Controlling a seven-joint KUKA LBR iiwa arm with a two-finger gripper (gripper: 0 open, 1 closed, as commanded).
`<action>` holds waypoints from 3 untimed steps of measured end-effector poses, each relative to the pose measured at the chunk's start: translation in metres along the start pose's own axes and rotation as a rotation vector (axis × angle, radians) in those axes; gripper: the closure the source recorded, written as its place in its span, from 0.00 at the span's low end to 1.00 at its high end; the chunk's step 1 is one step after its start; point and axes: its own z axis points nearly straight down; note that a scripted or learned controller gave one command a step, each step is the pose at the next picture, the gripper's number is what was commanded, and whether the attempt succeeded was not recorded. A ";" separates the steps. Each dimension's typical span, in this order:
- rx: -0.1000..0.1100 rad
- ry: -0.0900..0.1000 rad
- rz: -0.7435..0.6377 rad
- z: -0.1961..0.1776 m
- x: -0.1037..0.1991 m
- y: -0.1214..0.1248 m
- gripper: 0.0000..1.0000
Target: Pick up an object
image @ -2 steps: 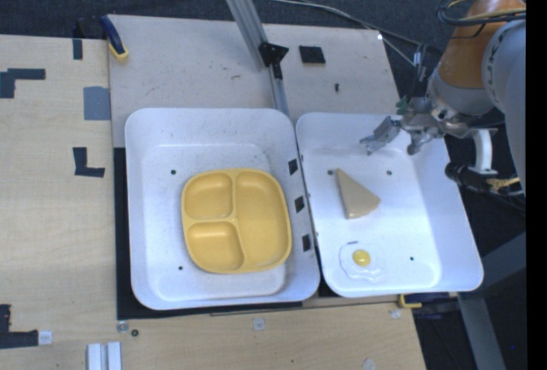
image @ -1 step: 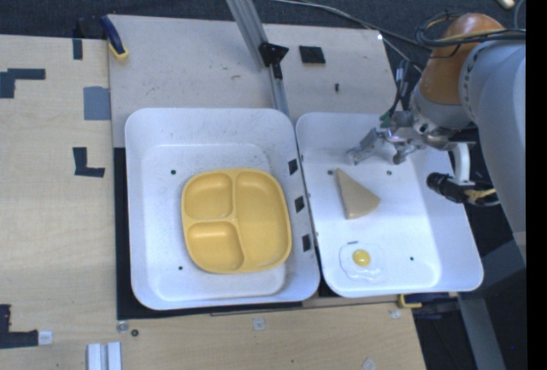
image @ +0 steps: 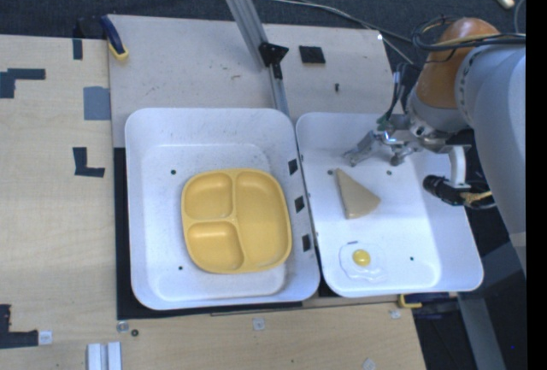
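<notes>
The arm (image: pixel 479 95) came in from the right side of the view, grey with an orange band (image: pixel 449 61) above the wrist, and its tool (image: pixel 376 151) hung over the upper part of the right bin (image: pixel 453 270). The fingers were too small and too mixed with the metal of the wrist to read, so I could not tell whether they were spread or pressed together, and nothing could be seen between them. Just below the tool, near but apart from it, a tan wedge (image: pixel 355 194) shaped like a slice of cheese or bread lay flat on the bin floor, its narrow tip pointing up toward the tool. Further down in the same bin, near the front wall, lay a toy fried egg (image: pixel 361 261), white with a round yellow yolk, well apart from the wedge. The left bin (image: pixel 149 146) sat touching the right one along their shared edge and held a yellow plate (image: pixel 237 220) divided into three compartments, lying flat a little right of the middle. Both bins rested on a pale surface (image: pixel 188 61) with scuff marks, and a slanted metal bar (image: pixel 244 1) ran down from the top of the view to a black clamp (image: pixel 273 54) behind the bins. A small black square (image: pixel 312 55) lay on the surface beside the clamp. Black cables (image: pixel 449 189) looped beside the arm at the right bin's right side.
</notes>
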 end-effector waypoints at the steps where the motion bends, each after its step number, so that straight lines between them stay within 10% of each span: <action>1: -0.005 -0.003 -0.002 -0.012 0.000 0.001 1.00; 3: -0.005 0.002 0.000 -0.108 0.005 -0.006 1.00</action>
